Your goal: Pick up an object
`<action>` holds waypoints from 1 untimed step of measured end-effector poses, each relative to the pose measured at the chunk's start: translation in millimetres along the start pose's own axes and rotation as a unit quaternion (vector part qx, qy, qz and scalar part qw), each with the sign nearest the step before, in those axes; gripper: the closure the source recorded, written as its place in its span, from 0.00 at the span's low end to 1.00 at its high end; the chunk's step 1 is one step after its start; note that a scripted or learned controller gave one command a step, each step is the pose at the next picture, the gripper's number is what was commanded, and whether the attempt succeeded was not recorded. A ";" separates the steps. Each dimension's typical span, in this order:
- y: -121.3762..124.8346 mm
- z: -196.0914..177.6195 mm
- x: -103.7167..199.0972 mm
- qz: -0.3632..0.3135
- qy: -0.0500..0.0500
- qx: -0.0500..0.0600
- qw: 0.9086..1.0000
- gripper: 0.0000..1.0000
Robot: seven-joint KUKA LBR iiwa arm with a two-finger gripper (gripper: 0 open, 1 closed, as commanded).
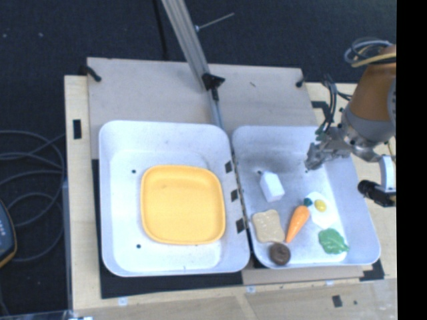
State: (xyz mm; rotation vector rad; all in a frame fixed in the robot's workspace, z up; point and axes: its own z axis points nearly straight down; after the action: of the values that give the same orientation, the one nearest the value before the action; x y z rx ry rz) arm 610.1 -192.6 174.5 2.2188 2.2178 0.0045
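**Hand above the right bin, objects toward the near edge**

The hand [313, 160] hangs over the right bin's [347, 179] far half; how far it is open I cannot tell, and nothing shows in its grip. The white block [271, 186] lies nearest, toward the left bin [120, 199]. The carrot [297, 223] lies farther toward the near edge, long axis slanted.

arm: enters from right, orange band up | end effector [313, 160]: pointing down-left, low
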 end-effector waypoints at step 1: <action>5.1 -49.6 -9.3 0.000 0.000 0.000 1.000 1.00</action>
State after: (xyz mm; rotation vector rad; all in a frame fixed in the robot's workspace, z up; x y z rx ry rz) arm 614.9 -201.9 224.1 2.2184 2.2182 0.0042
